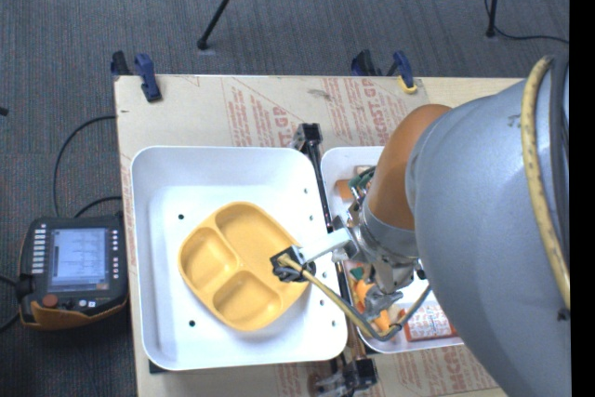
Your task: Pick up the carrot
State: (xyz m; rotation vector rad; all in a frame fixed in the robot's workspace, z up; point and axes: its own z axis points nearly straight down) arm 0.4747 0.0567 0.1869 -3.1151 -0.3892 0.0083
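At the near edge of the right bin (409, 350), a small orange thing with a touch of green, seemingly the carrot (385, 324), lies on the bin floor, just beside a red-and-white printed card (430, 323). The gripper (376, 297) hangs directly above it, pointing down, very close to it. Whether the claw is open or shut cannot be told from this angle, and nothing can be seen held in it. The bulky grey arm (483, 228) covers most of that bin.

In the left bin (167, 191), a yellow divided plate (237, 265) lies flat in the middle, reaching toward the bin's right wall. Farther back, near the right bin's far left corner, sits another small orange piece (344, 189), too small to identify. At the far edge of the bench (214, 107), blue clamps (146, 77) grip its corners.
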